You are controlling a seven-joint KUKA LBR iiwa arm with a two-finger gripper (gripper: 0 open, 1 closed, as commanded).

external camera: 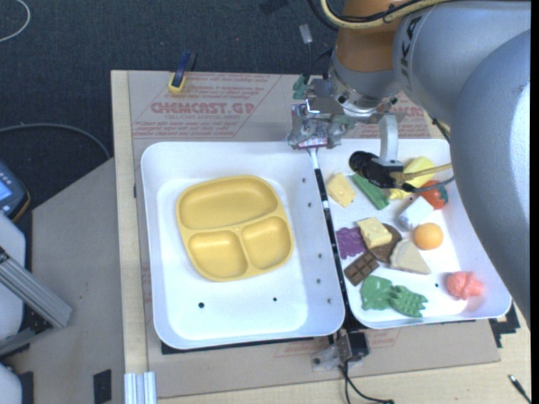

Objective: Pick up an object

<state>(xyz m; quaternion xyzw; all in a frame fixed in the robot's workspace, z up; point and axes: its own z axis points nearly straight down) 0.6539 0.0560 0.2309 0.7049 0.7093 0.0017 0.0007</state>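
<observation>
The gripper (310,135) hovered above the bins' far edge, its state unclear; the small orange plastic ball (429,236) looked light, rigid, slippery, best pinched across its middle.

A robotics lab: grey arm (472,49) over white bins (160,225) on a cabled bench (219,99)

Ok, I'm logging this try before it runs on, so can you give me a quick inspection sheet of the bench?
Surface: cardboard-covered bench with two white bins.
Job's things: right bin holds toy food, including an orange ball, green piece and pink piece.
Clutter: yellow divided tray in the left bin; small clip on the bench.
Grippers: gripper above the bins' far edge, fingers unclear.
Cables: black cable at the near edge.
Surroundings: dark floor.
</observation>
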